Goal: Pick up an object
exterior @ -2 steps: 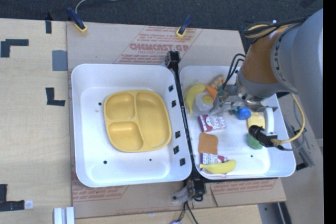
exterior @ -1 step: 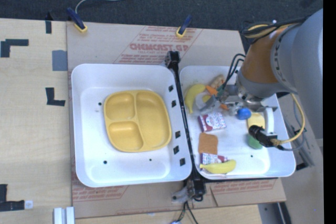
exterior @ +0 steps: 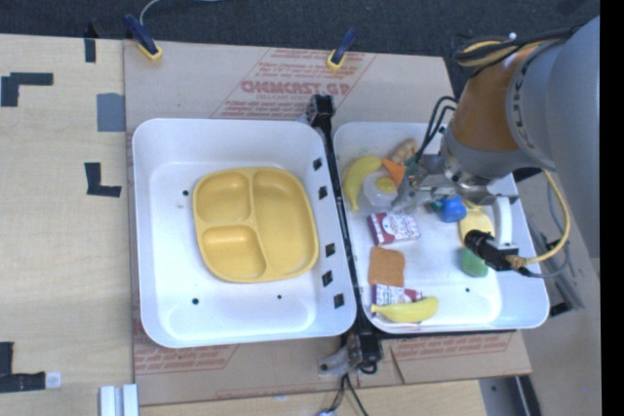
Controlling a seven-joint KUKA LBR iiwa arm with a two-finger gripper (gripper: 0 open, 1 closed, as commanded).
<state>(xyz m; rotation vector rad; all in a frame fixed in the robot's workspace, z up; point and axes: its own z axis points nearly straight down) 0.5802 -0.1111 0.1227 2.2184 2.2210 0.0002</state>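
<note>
Gripper (exterior: 414,193) (grip state unreadable) hangs low in the right bin (exterior: 526,307), partly hiding small toys.

Bright, even overhead light; soft shadows; slight blur

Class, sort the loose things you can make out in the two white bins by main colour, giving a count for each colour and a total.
Yellow: 3 - divided plate, banana, curved yellow piece
Red and white: 1 - packet
Brown: 1 - square slab
Blue: 1 - small piece
Green: 1 - small piece
Total: 7; things under the gripper are too hidden to count.
</note>
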